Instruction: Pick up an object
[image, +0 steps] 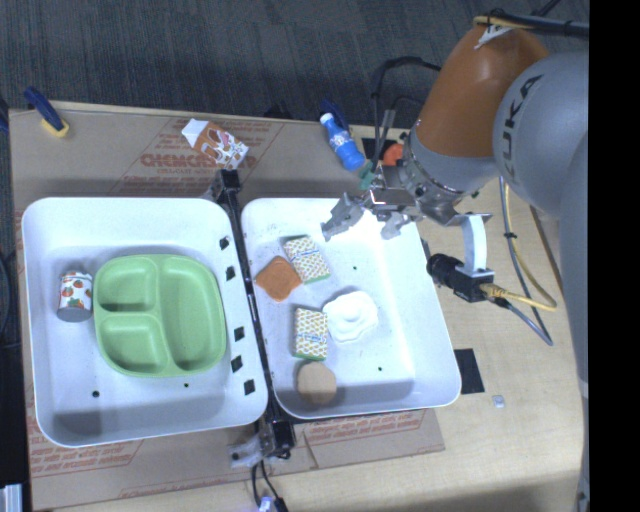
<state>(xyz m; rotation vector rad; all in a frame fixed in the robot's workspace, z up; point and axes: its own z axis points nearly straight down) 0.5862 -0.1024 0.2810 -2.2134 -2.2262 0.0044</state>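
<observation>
The right bin (425, 330) holds several objects: a green-patterned packet (306, 258), an orange-brown piece (277, 279), a white crumpled item (350, 315), a second patterned packet (311, 333) and a tan round lump (317, 381). My gripper (366, 223) hangs over the bin's far edge, up and right of the first packet. Its fingers are spread open, and nothing is between them. The grey arm with its orange band reaches in from the upper right.
The left bin (40, 380) holds a green divided plate (160, 313) and a small printed can (74, 295). Behind the bins, on the cardboard, lie a blue bottle (343, 143), a small snack packet (215, 143) and a blue clip (45, 110). A cable and connector (460, 275) hang beside the right bin.
</observation>
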